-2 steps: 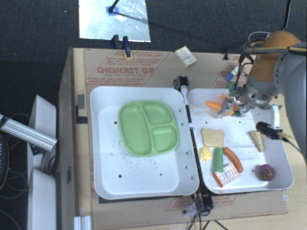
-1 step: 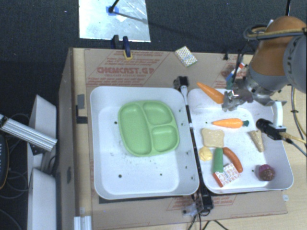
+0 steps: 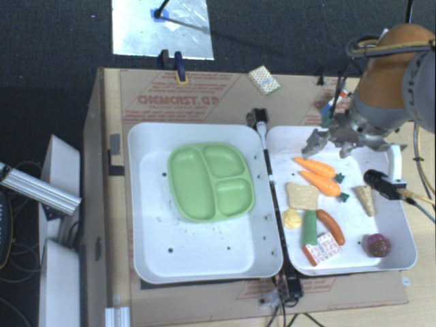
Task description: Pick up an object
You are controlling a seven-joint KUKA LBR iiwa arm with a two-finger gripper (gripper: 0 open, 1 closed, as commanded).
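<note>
Nearest the camera, the left bin point(image 3: 153, 264) holds a green plate point(image 3: 210, 181). Toy food lies in the right bin point(image 3: 402, 251), carrots point(image 3: 319, 174) at its 11 o'clock. Just above them hangs the gripper point(image 3: 332, 142), perhaps ready to descend; whether its jaws are spread, I cannot tell.

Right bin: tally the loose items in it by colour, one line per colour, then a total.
Orange: 3, two carrots and a sausage
Tan or cream: 2, a bread slice and a cone
Yellow: 1, a small lump
Green: 1, a stick
Red and white: 1, a packet
Dark purple: 1, a round fruit
Total: 9
</note>
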